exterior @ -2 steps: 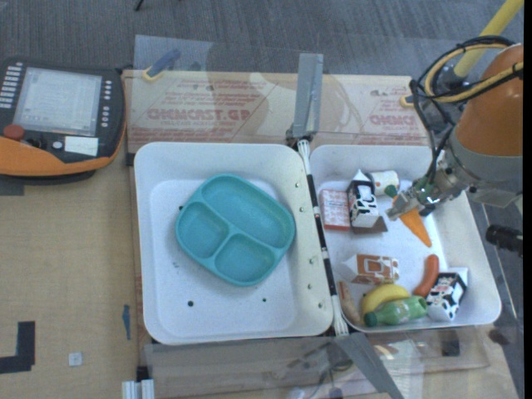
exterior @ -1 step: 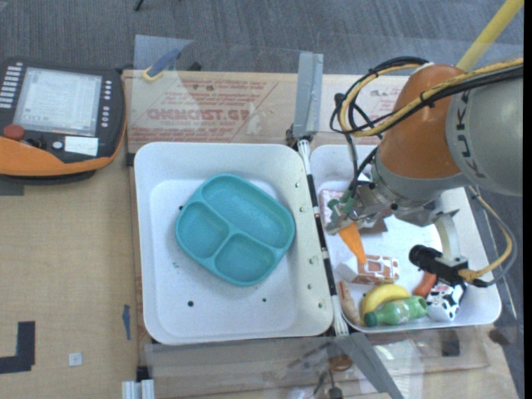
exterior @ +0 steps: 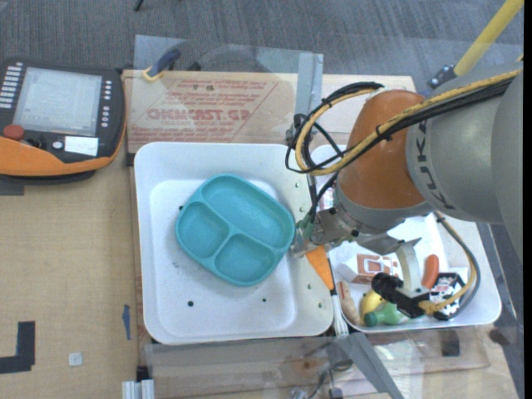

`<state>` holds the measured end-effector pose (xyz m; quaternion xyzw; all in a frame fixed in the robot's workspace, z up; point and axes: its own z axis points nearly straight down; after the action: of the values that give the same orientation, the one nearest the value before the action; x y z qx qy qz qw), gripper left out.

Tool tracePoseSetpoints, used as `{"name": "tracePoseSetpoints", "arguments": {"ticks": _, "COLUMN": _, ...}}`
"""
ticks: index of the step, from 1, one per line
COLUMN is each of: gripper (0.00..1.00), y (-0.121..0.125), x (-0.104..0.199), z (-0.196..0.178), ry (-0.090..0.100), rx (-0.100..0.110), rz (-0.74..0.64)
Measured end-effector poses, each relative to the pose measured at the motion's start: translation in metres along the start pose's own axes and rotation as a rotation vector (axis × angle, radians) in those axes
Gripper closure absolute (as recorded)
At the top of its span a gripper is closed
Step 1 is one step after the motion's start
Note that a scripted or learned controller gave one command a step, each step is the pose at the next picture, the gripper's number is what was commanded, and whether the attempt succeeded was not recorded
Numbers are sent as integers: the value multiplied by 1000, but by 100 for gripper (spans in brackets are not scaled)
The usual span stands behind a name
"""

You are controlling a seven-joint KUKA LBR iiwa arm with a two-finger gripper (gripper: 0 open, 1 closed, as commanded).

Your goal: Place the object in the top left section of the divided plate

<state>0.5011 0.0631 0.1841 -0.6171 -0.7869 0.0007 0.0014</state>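
Your gripper (exterior: 306, 238) hangs at the bins' divide, fingers hidden so I can't tell their state, orange carrot-like object (exterior: 320, 266) just beneath it; next, carry it to the teal divided plate (exterior: 235, 229), top-left section.

Big chunky KUKA arm (exterior: 465, 152), mostly smooth grey casing with part of the black KUKA lettering visible on the side. Above the wrist there's a fat rounded orange band (exterior: 384, 152), pretty glossy. A bundle of black and yellow cables (exterior: 320, 131) loops off the orange part and another run goes along the top of the grey shell. Below the orange sits a grey metal wrist section (exterior: 366, 227); the end effector (exterior: 309, 233) looks dark and small.
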Motion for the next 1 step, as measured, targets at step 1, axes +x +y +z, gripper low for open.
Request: {"name": "tracePoseSetpoints", "arguments": {"ticks": 1, "gripper": 100, "y": 64, "x": 55, "z": 23, "ry": -1, "rx": -3, "rz": -80}}
